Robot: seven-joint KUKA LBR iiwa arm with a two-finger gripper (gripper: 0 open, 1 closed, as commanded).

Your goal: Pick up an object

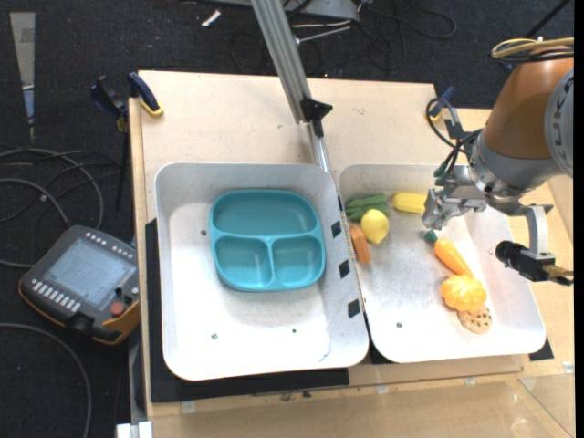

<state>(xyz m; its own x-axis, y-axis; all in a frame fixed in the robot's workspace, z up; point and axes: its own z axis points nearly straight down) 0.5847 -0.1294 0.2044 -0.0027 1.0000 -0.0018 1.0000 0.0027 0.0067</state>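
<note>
Gripper: the gripper (442, 210) hangs low over the right bin (401, 331); I cannot tell its state.
Carrot: an orange carrot (451, 255) lies just below the gripper, maybe touching its tip.
Other food: an orange fruit (463, 292) and a cookie (475, 318) lie lower down; a lemon (374, 225), a green pod (366, 203) and a corn cob (410, 203) lie to the left.
Left bin: a blue tray (267, 239) sits in the left bin (182, 318).
Room: a wooden bench (219, 121), dark floor, cables, a control pad (82, 283).
</note>
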